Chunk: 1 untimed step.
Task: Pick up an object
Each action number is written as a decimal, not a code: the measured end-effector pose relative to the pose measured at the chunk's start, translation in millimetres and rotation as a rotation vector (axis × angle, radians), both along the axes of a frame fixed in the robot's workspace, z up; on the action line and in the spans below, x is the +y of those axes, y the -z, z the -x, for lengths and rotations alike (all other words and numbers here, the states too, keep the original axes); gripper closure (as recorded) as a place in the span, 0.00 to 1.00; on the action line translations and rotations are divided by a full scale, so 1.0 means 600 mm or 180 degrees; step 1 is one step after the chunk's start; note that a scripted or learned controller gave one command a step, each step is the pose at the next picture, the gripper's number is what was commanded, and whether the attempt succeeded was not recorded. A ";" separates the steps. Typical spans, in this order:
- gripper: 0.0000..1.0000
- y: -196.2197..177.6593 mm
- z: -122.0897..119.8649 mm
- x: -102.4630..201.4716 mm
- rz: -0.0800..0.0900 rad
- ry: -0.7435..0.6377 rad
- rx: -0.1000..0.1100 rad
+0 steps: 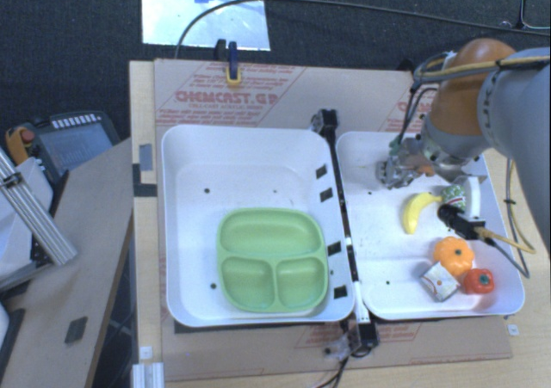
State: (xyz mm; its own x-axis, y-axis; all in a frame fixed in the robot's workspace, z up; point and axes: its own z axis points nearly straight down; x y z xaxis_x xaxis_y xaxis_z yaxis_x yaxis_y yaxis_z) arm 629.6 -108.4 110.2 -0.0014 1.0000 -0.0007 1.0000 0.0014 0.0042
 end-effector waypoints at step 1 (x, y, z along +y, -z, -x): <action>1.00 -0.103 -0.011 0.011 0.0001 -0.0009 -0.0013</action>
